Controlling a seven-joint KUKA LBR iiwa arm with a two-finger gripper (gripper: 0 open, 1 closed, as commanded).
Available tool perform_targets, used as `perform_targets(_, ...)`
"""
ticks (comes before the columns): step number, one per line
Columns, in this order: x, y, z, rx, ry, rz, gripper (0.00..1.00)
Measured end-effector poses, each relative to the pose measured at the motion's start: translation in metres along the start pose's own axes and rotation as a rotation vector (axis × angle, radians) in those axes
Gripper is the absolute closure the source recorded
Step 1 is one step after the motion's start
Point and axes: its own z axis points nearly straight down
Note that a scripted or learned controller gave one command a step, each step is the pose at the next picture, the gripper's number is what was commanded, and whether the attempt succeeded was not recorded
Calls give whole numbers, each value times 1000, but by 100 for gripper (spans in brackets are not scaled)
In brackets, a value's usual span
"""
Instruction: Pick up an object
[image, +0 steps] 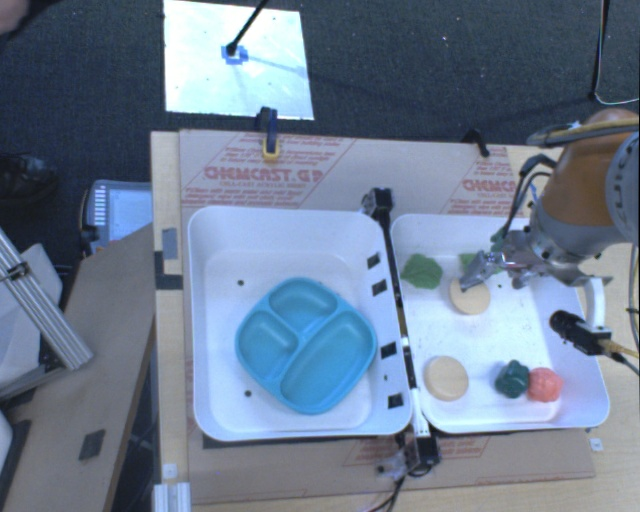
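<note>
— White, both bins (215, 330), side by side on cardboard sheeting. Left one: what inside?

— Blue compartment tray (305, 343), three sections, lying flat near centre, a little toward 5 o'clock.

— And the right bin (600, 400)?

— Five small items. Green leafy piece (422, 270) at 10 o'clock. Tan disc (469, 296) just past it toward 12, partly under the gripper. Second tan disc (446, 378) at 7 o'clock. Dark green lump (513, 378) at 5 o'clock, touching a pink-orange piece (544, 385) on its 3 o'clock side.

— Arm?

— Grey with orange band, reaching in from 3 o'clock, over the bin's upper right corner.

— Gripper (478, 270)?

— Low over the far tan disc, metal fingers pointing toward 9 o'clock, a bit of green right at the tips. Spread of the fingers: cannot tell, too small and cluttered. Nothing clearly seen between them.

— Anything else nearby?

— Black clips along the divider between bins; yellow clamp (270, 147) at 12 o'clock on the cardboard edge.
</note>
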Motion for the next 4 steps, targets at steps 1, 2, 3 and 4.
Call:
perform_targets(1,0,9,46,0,0,-1,0)
perform_targets(2,-1,10,33,-5,-1,0,100)
perform_targets(3,3,19,-15,-7,-1,-4,100)
perform_targets(4,5,29,-63,-8,-1,-5,100)
